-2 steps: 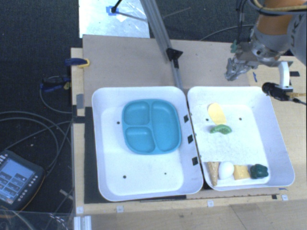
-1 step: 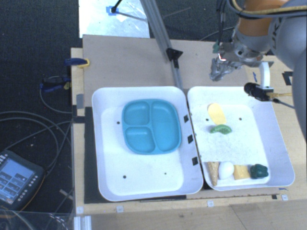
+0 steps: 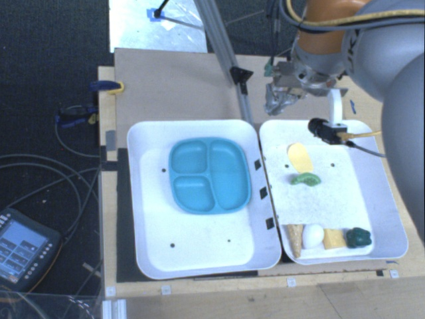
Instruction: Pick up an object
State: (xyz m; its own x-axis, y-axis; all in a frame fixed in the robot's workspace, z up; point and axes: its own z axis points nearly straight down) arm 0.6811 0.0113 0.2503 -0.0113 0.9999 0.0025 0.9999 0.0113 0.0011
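My gripper (image 3: 278, 104) hangs above the far edge of the right bin (image 3: 378, 198), near its back left corner, with nothing visible between its fingers. In that bin lie a pale yellow oval piece (image 3: 299, 157) and a small green piece (image 3: 305, 179) just in front of it. Along the near edge sit a tan cone (image 3: 293, 238), a white egg-like piece (image 3: 313, 235), a yellow block (image 3: 334, 238) and a dark green piece (image 3: 358, 237). The gripper stands well behind and above all of them.
The left bin (image 3: 153, 238) holds a blue divided tray (image 3: 209, 175). A grey slanted pole (image 3: 219, 42) crosses behind the bins. A black fitting with a yellow cable (image 3: 329, 131) sits at the right bin's far edge. Cables and a handheld pendant (image 3: 23, 248) lie at the left.
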